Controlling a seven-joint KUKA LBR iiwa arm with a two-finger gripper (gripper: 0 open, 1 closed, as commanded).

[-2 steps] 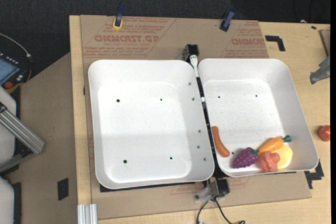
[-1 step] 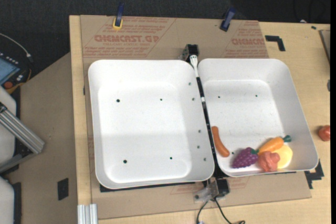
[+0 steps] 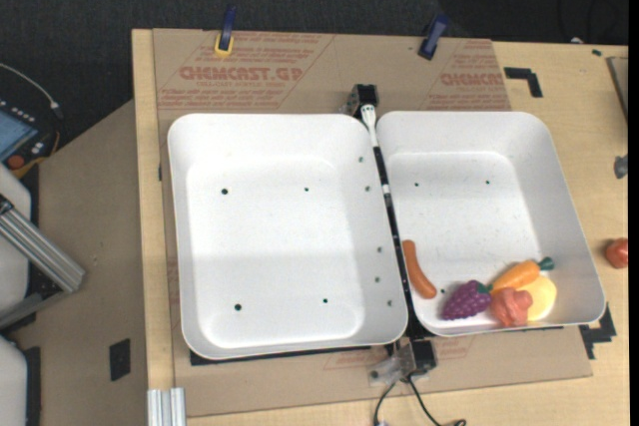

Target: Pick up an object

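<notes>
Several toy foods lie in the near part of the right bin [image 3: 479, 165]. An orange sausage [image 3: 418, 270] rests against the bin's left wall. Beside it sits a purple bunch of grapes [image 3: 465, 299]. To the right of the grapes are a red piece [image 3: 511, 306], a yellow fruit [image 3: 540, 296] and an orange carrot-like piece [image 3: 523, 271], all bunched together near the front right corner.
The left bin [image 3: 270, 224] stands beside the right one on a cardboard sheet [image 3: 300, 65] held by two clips at the back. A small orange object [image 3: 618, 253] lies on the bench right of the bins. Cables and a connector [image 3: 404, 364] sit at the front between the bins.
</notes>
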